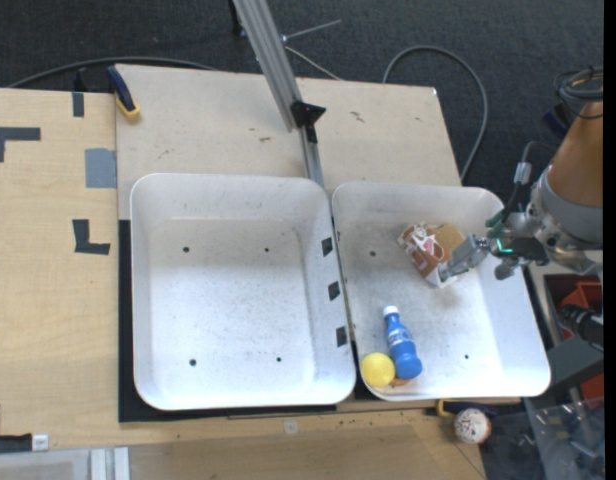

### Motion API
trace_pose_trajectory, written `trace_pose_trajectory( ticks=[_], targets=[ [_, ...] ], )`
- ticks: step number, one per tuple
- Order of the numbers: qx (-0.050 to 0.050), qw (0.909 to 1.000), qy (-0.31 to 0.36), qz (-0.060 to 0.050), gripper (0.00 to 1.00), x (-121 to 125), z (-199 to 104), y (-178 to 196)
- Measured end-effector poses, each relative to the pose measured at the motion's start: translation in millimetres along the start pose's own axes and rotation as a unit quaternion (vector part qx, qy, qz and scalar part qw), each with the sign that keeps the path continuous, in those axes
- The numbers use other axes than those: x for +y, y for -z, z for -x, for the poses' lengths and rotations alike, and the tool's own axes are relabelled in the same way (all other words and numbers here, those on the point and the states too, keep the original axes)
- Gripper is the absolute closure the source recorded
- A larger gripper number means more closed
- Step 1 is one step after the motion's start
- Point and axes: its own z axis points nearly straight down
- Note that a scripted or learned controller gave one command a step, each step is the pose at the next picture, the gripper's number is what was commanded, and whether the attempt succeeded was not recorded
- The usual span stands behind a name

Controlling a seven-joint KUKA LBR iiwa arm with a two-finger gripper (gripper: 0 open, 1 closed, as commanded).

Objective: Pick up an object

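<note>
Two white bins: left bin [228, 288], right bin [508, 338]. One arm; gripper [458, 265] over right bin, touching one red-white packet [425, 246]; finger state cannot be determined. Near front wall: one blue bottle [399, 344], one yellow ball [377, 369]

- A red and white packet [422, 246] lies crumpled in the far part of the right bin [508, 353], touching a tan, bread-like lump [448, 236] on its far side.
- A small blue bottle [400, 344] with a white cap lies on its side near the front edge.
- A yellow ball [378, 370] rests against the bottle's base, in the front left corner.
</note>
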Motion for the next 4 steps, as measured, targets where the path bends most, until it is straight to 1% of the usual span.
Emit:
trace_pose_trajectory(
  ticks=[1,2,3,4],
  targets=[
    [0.000,1.0000,0.001,0.002,0.00,0.8,0.0,2.3],
    [0.000,1.0000,0.000,0.000,0.00,2.4,-4.7,-41.8],
    [0.000,1.0000,0.000,-0.001,0.00,6.8,-8.9,-104.2],
    [0.000,1.0000,0.000,-0.002,0.00,-4.7,-8.9,-162.5]
  ],
)
